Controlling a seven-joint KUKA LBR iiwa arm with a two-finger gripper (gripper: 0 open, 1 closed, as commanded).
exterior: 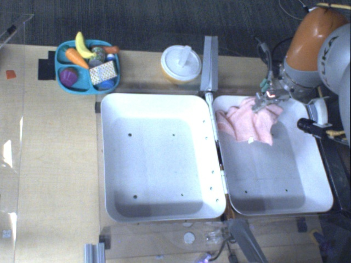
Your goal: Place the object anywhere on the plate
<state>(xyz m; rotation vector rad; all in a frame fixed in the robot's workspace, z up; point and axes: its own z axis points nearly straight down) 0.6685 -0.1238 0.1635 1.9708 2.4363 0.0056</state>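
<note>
1. The gripper [267,95] is at the far edge of the right bin [307,199], right on the far right corner of a pink cloth [248,123]. The fingers are pressed into the cloth — I cannot tell if they are pinching it or just touching it.
2. The pink cloth lies crumpled in the far left part of the right bin. One side is near the wall between the two bins.
3. The grey arm [321,43] with its orange band comes in from the far right.
4. The left bin [156,158] is white, like the right one.
5. Past the bins, on the bench, sits a white and yellow plate [181,63] — well apart from the cloth.
6. Farther left is a blue tray [64,86] with toy food [82,47] in it.
</note>
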